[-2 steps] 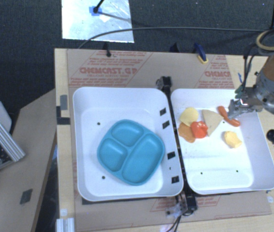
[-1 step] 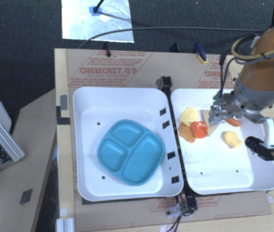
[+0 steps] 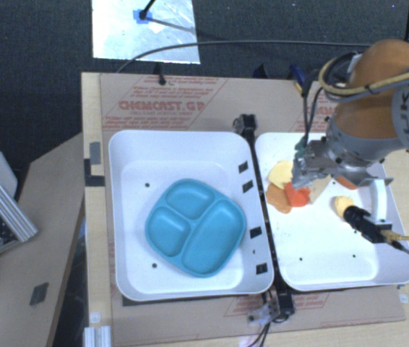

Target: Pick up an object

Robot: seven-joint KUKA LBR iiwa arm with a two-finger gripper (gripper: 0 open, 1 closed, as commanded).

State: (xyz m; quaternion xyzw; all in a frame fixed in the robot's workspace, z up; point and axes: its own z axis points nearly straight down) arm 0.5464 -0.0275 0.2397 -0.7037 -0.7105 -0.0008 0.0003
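My gripper (image 3: 304, 181) reaches down into the right bin (image 3: 334, 266), over a small cluster of toy food near the bin's left wall. A pale yellow piece (image 3: 280, 172) lies at the cluster's top. An orange piece (image 3: 279, 198) and a red-orange piece (image 3: 299, 197) sit just below the gripper's tip. A small orange bit (image 3: 346, 183) peeks out beside the wrist on the right. The arm hides the fingertips.
The left bin (image 3: 136, 194) holds a blue divided plate (image 3: 194, 226) in its middle. A black divider with clips (image 3: 256, 194) runs between the two bins. The cardboard bench top (image 3: 165, 103) extends behind them.
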